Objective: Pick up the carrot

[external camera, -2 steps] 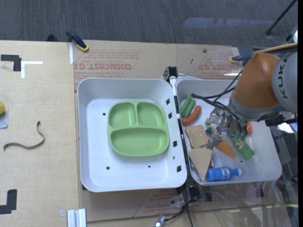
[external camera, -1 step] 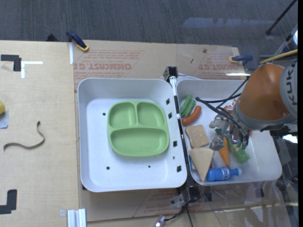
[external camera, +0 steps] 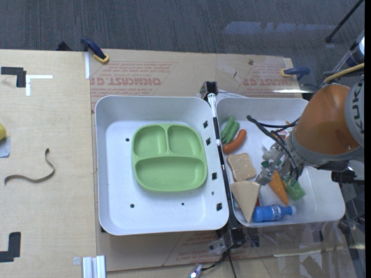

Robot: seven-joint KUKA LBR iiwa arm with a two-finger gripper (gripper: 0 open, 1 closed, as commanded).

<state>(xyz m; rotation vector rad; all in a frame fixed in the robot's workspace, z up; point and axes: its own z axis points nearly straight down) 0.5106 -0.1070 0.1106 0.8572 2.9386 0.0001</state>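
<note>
Gripper (external camera: 275, 169), whose state cannot be told, is lowered in the right shallow white bin (external camera: 324, 210), just above the orange green-topped carrot (external camera: 280, 188).

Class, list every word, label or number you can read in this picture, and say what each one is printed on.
"CHEMCAST GP": red print, upside down, on the brown cardboard sheet behind the left bin; it repeats behind the right bin, partly cut off.
"KU": black letters on the grey arm, running off the picture's edge.
Blue bottle: any label is too small to read.
</note>
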